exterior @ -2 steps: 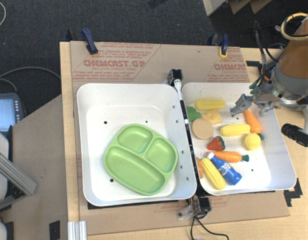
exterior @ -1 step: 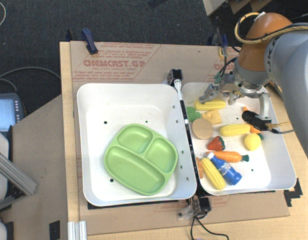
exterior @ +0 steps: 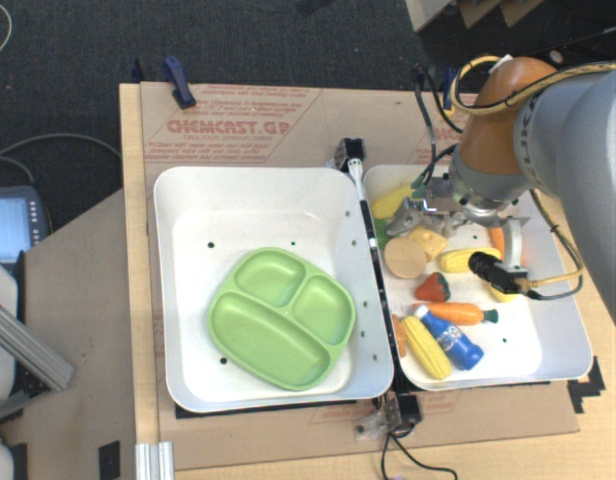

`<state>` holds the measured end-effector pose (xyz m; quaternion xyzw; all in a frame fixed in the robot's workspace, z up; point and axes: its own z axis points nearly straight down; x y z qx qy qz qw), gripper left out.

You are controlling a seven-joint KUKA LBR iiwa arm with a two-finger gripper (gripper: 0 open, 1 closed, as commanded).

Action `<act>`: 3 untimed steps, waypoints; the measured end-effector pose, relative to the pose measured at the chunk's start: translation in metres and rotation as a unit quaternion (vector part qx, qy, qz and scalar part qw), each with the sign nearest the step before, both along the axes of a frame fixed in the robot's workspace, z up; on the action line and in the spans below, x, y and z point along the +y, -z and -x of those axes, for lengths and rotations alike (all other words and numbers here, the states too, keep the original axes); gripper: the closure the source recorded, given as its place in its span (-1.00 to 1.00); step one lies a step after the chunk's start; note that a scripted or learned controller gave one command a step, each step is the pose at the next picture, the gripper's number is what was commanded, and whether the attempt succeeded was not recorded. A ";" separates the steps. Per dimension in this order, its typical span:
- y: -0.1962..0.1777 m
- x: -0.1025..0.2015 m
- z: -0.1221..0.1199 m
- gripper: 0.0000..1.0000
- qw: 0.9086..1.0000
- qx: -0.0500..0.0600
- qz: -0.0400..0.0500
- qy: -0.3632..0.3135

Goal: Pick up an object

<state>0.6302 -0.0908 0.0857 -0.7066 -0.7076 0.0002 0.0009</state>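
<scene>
— Surface and room?
— Brown board tabletop [exterior: 238, 118] printed with red lettering, over dark carpet [exterior: 188, 18]. Blue clamp [exterior: 179, 81] at the far left corner. Black cables at the near edge and along the left. Two shallow white bins touching side by side: left bin [exterior: 178, 268] with a green divided plate [exterior: 281, 316] lying flat near the front; right bin [exterior: 548, 353] crowded with toy food.
— Contents of that right bin?
— Yellow piece [exterior: 391, 202] at the far left corner, tan round slice [exterior: 406, 258] just below it, red strawberry-like piece [exterior: 433, 288], orange carrot [exterior: 460, 314], corn cob [exterior: 426, 346] touching a blue bottle [exterior: 458, 344] near the front, another yellow corn piece [exterior: 456, 261] mid-bin.
— Arm pose?
— Reaching in from the right, grey body, orange band [exterior: 508, 103] above the wrist, wrist pointing down over the far half of the right bin.
— Claw?
— Low over the toys, claw [exterior: 443, 230] just above the tan slice and the mid-bin corn piece. Opening hidden beneath the wrist; cannot tell whether wide or narrow, nor whether touching anything. Nothing seen held.
</scene>
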 end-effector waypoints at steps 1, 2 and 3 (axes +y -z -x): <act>0.000 -0.030 0.022 -1.00 1.000 0.000 0.000 0.002; 0.002 -0.026 -0.029 -1.00 1.000 0.005 0.001 -0.002; 0.000 -0.004 -0.008 -1.00 1.000 0.000 0.000 0.000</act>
